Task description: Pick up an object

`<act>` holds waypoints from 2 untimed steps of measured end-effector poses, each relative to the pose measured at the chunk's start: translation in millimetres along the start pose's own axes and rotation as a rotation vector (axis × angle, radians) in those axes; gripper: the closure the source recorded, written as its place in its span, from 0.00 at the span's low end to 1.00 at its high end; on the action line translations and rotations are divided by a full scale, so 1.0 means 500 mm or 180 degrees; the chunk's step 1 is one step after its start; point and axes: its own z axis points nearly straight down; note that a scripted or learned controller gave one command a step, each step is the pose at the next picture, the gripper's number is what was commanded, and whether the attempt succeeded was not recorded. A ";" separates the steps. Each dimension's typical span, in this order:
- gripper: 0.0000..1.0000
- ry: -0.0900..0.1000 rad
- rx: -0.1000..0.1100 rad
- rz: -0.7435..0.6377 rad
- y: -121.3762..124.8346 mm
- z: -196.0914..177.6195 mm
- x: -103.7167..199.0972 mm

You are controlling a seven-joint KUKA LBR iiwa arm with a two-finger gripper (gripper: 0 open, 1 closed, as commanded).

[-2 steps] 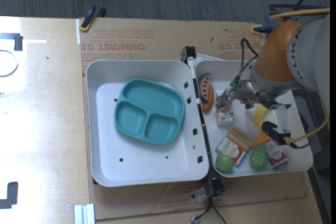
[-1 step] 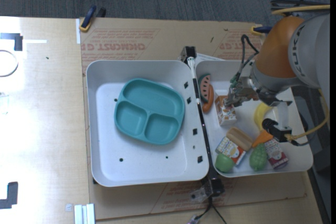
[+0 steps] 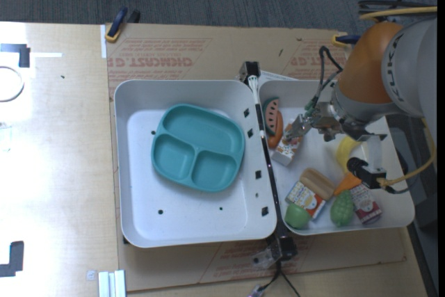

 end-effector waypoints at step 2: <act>1.00 -0.0002 0.0018 -0.0034 0.081 0.000 0.007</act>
